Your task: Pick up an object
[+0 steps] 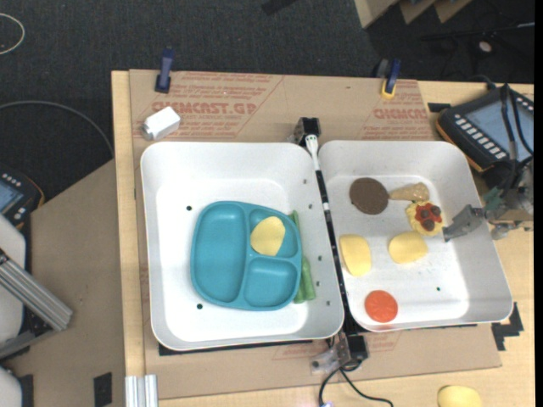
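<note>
On the left of the bench (85,227) sits the left bin (170,185), holding a teal divided plate (222,257). A pale yellow piece (268,236) lies in the plate's upper right compartment, and a green strip (303,274) runs along the plate's 3 o'clock edge, between plate and bin wall.

Across the shared rim is the right bin (458,295), where the loose items lie. A brown disc (369,195) sits at about 11 o'clock from the bin's centre, and a tan scrap (409,193) is just beside it. Below are a yellow lump (355,254) at 9 o'clock, a second yellow lump (408,248) near the centre, and an orange-red disc (381,306) at 6 o'clock. A yellow-and-red piece (424,216) lies at 2 o'clock.

The claw (462,222) comes in from the right rim at 3 o'clock, its tip just beside the yellow-and-red piece. I cannot tell whether it is spread or pressed together, and nothing shows pinched in it.

This looks like the approach step, with no grasp made yet. The nearest candidates are the yellow-and-red piece and the central yellow lump. The next move would call for settling over one of them and closing squarely on it.

The bin floor at 4 to 5 o'clock is bare, giving room to manoeuvre. The right wall is close behind the claw, so the approach angle is tight there.
</note>
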### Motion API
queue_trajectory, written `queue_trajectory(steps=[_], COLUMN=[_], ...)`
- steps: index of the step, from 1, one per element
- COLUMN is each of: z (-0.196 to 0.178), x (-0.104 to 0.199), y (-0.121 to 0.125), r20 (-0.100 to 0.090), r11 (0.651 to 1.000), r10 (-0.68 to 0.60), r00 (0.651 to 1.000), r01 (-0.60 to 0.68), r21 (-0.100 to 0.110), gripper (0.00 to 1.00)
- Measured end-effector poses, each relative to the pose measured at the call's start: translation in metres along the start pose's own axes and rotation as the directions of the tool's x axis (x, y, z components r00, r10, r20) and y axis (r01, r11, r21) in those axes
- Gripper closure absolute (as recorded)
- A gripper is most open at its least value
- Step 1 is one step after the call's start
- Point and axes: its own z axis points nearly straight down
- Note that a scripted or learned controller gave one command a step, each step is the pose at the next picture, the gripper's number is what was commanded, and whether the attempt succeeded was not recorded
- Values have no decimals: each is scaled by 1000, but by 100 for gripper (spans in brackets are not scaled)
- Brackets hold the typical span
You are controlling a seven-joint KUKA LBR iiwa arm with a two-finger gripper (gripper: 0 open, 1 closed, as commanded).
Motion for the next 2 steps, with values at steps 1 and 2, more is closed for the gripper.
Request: queue_trajectory(steps=[1,2], z=[-11,-115], x=[0,122], y=[1,29], r20=[2,0], r11=[1000,1000], r10=[-1,-13], r00=[1000,1000], r01=[1,13], r21=[-3,-13], gripper=[100,100])
